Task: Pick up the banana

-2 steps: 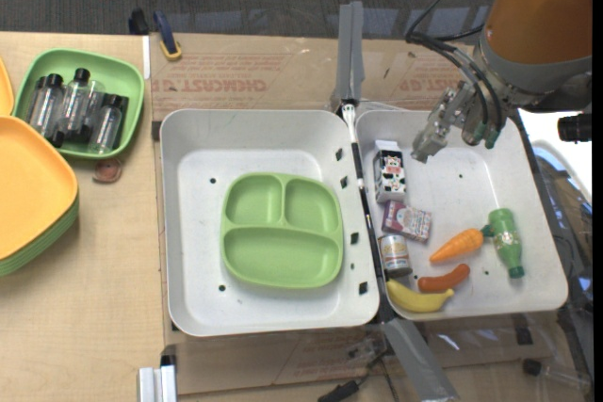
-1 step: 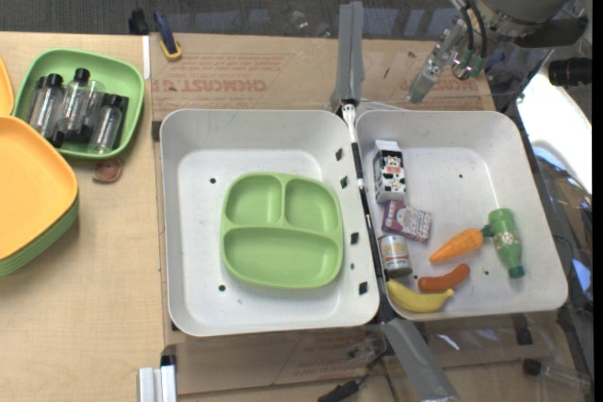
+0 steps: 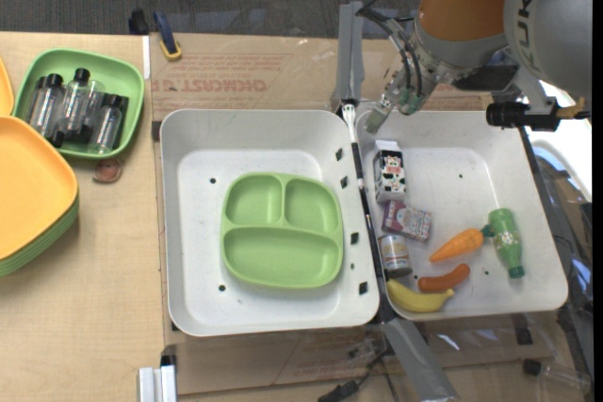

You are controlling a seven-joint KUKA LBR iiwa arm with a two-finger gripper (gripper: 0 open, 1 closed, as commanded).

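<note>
Banana [image 3: 420, 297] lies flat in the near left corner of the right bin [image 3: 542, 297], tips curving up, just beside the bin's front rim. Sausage-like red piece [image 3: 444, 279] sits right above it, touching or nearly so. Carrot [image 3: 458, 244] a bit further back, tilted. Green bottle [image 3: 505, 242] on its side to the carrot's right, just beside it. Small can [image 3: 395, 254] stands by the left wall, near the banana. Purple pouch [image 3: 407, 221] behind the can; milk carton [image 3: 389, 172] behind that, along the same wall.

Arm's jaws [image 3: 403, 99] hang over the far left corner of the right bin, well apart from the banana, nothing visibly in them; whether they are apart or together cannot be told.

Left bin [image 3: 188, 297] holds a green divided plate [image 3: 282, 232] in its middle. On the table [image 3: 236, 71] to the left, a green tray [image 3: 80, 104] with several small bottles [image 3: 75, 108], and a stack of orange plates [image 3: 33, 193] at the edge.
</note>
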